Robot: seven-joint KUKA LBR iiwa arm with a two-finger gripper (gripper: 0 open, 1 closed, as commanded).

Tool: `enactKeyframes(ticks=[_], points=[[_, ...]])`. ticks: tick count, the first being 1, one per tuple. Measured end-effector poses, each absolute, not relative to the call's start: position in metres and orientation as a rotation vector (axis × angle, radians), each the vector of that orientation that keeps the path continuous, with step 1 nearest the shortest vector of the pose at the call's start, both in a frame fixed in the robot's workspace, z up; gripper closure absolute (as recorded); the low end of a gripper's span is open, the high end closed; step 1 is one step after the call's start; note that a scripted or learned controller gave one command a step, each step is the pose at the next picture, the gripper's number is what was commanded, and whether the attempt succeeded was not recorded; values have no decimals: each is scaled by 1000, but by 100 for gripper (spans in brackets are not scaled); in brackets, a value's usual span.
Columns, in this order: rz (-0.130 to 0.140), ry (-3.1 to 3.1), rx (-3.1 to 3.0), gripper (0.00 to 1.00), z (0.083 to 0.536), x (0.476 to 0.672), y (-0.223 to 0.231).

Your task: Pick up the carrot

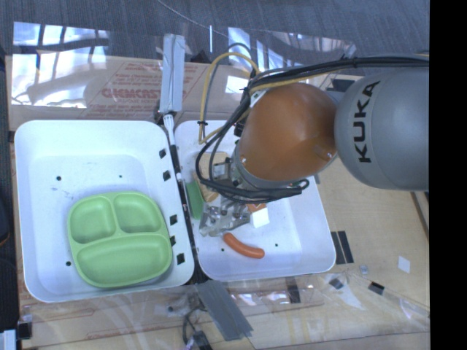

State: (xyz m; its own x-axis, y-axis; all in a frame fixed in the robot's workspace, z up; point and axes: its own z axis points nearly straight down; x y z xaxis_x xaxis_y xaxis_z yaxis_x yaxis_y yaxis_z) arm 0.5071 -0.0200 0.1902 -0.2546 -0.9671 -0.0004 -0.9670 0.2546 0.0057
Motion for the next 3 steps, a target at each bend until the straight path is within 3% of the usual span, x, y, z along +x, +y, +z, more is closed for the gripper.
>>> enactKeyframes(ticks=[1,2,3], points=[[0,-2340,2100,100,211,551,17],[-4,-2082,2355,100,191,615,82],[2,-1536,2747,100,253,600,130]])
